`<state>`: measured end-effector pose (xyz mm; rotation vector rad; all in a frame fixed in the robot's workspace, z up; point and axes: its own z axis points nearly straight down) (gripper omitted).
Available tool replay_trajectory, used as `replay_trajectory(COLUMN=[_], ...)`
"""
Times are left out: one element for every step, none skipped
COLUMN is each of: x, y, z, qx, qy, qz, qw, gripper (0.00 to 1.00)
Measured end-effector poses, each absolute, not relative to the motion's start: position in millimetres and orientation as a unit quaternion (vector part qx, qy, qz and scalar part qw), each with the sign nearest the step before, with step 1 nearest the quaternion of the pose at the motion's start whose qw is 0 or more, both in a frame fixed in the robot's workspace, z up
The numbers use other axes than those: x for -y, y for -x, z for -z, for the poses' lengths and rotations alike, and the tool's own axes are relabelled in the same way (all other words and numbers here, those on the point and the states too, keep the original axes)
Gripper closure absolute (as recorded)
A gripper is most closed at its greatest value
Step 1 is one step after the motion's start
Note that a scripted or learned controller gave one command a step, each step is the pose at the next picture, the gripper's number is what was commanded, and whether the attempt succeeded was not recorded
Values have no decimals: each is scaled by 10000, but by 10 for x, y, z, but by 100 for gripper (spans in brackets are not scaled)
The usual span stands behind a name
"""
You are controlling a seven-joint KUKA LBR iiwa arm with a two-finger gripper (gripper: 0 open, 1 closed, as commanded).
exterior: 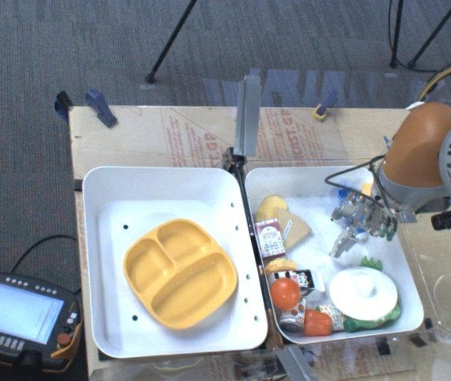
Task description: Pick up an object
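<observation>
On the worktop (305,129) two white bins stand side by side. The left bin (106,197) carries a yellow divided plate (180,272), which lies flat near its middle. The right bin (321,185) holds all the small objects: a yellow potato-like piece (271,207) and a tan wedge (295,228) near the dividing wall, a small red carton (269,239) just below them, a red tomato (285,294) and a red pepper (318,322) at the front edge, and a white round lid (362,292) in the front right corner with something green under it. The arm reaches in from the right, and the hand (351,240) hangs over the right part of this bin, just above the white lid and near a small green piece (371,264). Nothing is seen between its fingers, and I cannot tell if they are spread or closed.
</observation>
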<state>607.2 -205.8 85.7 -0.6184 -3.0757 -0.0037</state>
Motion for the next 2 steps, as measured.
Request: replay_trajectory(x=[2079, 2045], y=[-6357, -6336], z=[-866, -862], qx=[9873, 9894], qy=[1588, 1454], qz=[9, 8], qw=[5, 13], gripper=[0, 0])
